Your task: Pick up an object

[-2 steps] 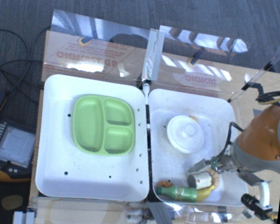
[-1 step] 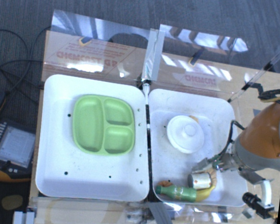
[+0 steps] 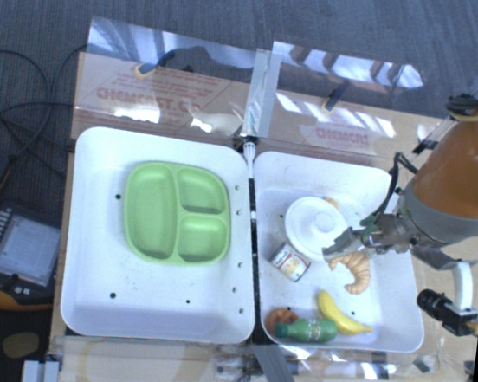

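Grey carpet floor [image 3: 246, 3]; black cables [image 3: 15, 104] and a handheld controller [image 3: 12, 252] at left. Cardboard-topped bench [image 3: 172, 98] bearing two white bins. Left bin [image 3: 85, 297]: one green divided plate [image 3: 179, 213]. Right bin [image 3: 394, 337]: white round lid [image 3: 312, 222], small can [image 3: 291, 262], croissant [image 3: 358, 271], banana [image 3: 341, 314], green vegetable [image 3: 308, 329] beside an orange item [image 3: 279, 318]. Gripper [image 3: 343, 243] low over the croissant and lid edge; finger spread cannot be told.

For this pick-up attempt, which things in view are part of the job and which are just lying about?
Part of the job:
gripper, low in the right bin
croissant beside it
white lid
small can
banana
green vegetable

Lying about:
green divided plate in the left bin
tablet
cables
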You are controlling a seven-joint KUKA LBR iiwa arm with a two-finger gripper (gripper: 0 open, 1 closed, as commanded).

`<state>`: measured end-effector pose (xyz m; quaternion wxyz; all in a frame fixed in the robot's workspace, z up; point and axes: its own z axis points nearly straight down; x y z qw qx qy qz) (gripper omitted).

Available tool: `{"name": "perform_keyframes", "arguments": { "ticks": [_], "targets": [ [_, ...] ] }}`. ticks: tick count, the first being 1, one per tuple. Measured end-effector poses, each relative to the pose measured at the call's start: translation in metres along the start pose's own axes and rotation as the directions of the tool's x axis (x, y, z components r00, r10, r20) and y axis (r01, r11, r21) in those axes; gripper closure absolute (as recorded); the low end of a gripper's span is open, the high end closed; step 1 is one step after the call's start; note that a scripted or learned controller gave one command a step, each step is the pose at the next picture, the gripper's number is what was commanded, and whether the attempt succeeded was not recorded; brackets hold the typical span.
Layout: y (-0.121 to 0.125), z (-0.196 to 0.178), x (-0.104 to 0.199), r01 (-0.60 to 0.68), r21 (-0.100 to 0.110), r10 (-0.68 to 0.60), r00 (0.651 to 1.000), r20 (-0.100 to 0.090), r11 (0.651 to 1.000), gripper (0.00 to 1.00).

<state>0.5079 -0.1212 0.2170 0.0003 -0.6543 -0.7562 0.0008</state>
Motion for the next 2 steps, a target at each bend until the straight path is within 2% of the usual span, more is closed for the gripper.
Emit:
{"name": "perform_keyframes", "arguments": {
  "ticks": [1,2],
  "targets": [
    [-0.026,0.1,-0.037,-0.036,0.002,0.036,0.999,-0.001,0.999,1.0],
    [-0.005,-0.064,0.028,-0.078,0.0,0.078,0.997,0.001,0.997,1.0]
  ]
}}
